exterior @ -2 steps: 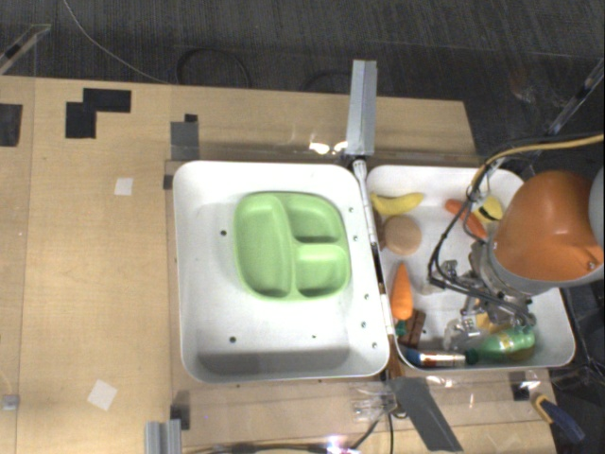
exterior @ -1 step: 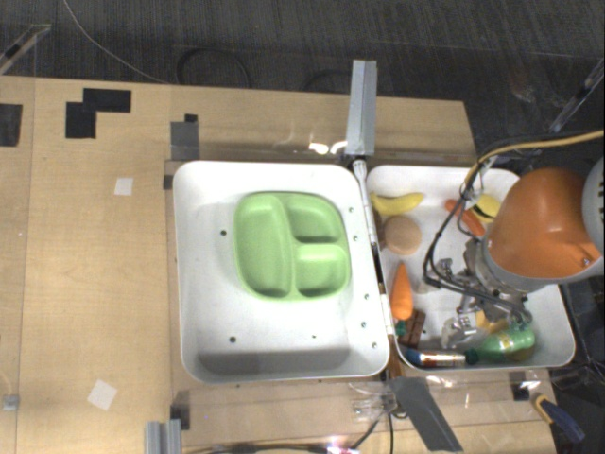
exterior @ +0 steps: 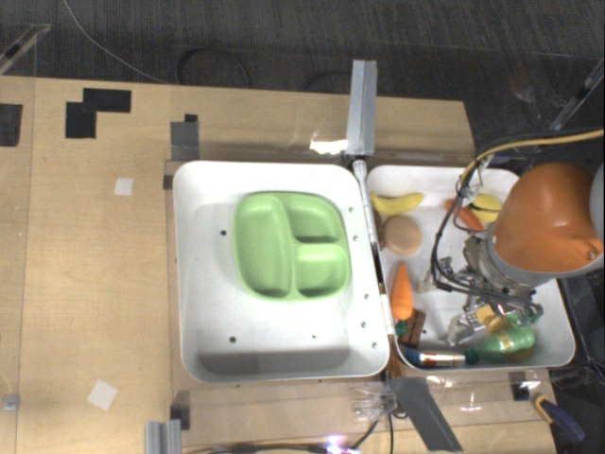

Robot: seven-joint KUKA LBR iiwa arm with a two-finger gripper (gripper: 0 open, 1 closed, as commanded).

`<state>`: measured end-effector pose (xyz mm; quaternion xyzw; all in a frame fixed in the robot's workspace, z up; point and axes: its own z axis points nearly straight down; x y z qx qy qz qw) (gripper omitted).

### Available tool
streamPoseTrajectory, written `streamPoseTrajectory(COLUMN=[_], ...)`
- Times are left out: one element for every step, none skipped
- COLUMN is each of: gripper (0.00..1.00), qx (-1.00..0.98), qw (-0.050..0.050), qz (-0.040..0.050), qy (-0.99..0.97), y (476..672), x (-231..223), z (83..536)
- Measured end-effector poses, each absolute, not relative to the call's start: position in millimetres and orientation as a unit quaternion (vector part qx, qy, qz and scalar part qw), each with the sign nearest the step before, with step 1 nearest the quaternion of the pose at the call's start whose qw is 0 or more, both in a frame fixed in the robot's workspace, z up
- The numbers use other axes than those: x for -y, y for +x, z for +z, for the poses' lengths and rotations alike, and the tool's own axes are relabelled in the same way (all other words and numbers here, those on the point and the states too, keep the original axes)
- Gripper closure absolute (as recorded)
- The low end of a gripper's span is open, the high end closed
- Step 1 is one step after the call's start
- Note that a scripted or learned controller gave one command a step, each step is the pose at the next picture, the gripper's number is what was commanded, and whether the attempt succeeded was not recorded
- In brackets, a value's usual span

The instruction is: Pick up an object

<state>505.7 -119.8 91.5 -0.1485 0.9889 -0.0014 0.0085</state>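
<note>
The claw (exterior: pixel 484 318) hangs low in the right bin (exterior: pixel 564 343) over a green bottle (exterior: pixel 503 342), near a carrot (exterior: pixel 403 292).

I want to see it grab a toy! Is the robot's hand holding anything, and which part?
I can't tell. The hand is low in the right bin, right above the green bottle, but the arm hides any grip.
</note>
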Motion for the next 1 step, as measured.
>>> streamPoseTrajectory(gripper=[0.00], qx=[-0.969], qw=[0.012], qz=[-0.0038], qy=[-0.248], y=[503.2], x=[130.6], z=[91.6])
